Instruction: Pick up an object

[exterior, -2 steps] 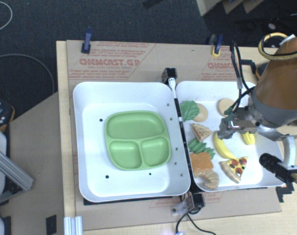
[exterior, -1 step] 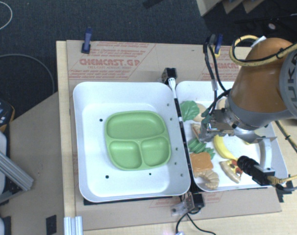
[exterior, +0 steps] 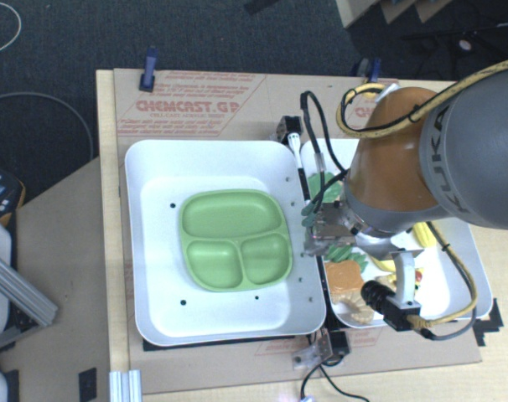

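Observation:
My gripper (exterior: 323, 231) hangs low over the left side of the right bin (exterior: 480, 285), just past the wall between the two bins. The grey arm with its orange band (exterior: 392, 162) covers most of that bin. Around the gripper lie a green leafy item (exterior: 324, 183), an orange-brown block (exterior: 344, 278) just below it, a pale beige piece (exterior: 358, 312) at the bin's near edge, and a yellow piece (exterior: 424, 235) to the right. What lies directly under the gripper is hidden.
The left bin (exterior: 153, 249) holds a green divided plate (exterior: 235, 239) in its middle. Cables loop from the arm over the right bin's near corner (exterior: 443, 329). A cardboard sheet (exterior: 191, 103) lies behind the bins.

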You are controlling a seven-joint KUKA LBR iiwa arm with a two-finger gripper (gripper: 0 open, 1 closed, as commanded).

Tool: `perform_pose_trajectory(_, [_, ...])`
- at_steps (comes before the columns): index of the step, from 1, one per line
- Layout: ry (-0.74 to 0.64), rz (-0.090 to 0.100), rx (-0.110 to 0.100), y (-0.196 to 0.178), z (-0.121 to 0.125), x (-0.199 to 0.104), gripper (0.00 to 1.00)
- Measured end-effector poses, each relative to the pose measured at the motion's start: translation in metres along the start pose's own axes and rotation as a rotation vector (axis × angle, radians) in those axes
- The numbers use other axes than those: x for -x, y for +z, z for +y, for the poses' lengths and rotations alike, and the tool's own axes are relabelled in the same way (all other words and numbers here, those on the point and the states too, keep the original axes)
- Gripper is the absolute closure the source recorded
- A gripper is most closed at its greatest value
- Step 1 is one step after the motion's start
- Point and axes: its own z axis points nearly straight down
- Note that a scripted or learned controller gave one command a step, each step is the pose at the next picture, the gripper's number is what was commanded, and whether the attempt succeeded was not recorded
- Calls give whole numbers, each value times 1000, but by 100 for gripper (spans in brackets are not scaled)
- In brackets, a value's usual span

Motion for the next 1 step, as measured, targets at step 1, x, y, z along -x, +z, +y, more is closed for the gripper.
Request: perform_pose_trajectory(1, [1,1,23,-129,10,-17,100])
